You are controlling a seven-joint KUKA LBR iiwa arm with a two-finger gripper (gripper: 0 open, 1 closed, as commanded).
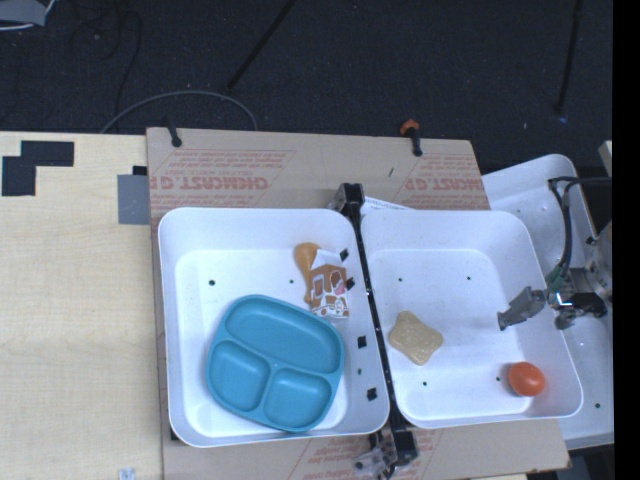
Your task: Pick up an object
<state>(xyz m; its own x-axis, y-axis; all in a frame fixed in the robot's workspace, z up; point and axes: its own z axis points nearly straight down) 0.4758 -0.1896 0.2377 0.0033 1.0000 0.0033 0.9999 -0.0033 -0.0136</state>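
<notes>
The grey two-finger gripper point(522, 308) hangs low, its opening impossible to tell, because the small round orange ball point(525, 378) lies near below it, untouched.

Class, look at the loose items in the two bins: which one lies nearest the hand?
The orange ball, in the right bin's near corner just below the hand; the tan sponge lies farther left.

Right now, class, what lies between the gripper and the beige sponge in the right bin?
In the camera view, nothing: from the gripper to the beige sponge runs bare white floor of the right bin. The orange ball sits off that line, nearer the camera.
</notes>
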